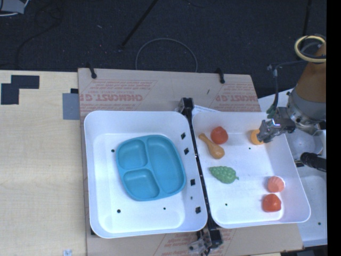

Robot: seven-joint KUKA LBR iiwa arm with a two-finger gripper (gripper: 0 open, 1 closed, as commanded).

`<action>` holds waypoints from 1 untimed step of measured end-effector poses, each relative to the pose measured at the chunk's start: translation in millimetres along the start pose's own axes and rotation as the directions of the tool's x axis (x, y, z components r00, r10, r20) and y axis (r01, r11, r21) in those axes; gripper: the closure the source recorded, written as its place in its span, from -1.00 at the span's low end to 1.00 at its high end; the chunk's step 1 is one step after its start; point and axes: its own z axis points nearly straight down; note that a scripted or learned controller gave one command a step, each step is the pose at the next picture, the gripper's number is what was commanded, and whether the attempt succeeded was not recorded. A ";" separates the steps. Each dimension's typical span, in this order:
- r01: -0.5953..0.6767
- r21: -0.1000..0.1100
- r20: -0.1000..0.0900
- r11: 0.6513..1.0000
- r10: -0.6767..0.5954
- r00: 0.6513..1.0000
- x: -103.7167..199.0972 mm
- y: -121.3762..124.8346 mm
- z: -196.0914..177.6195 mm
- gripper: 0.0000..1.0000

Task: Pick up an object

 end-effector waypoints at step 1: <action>0.001 0.005 -0.001 1.000 -0.001 1.000 0.0 0.1 0.4 1.00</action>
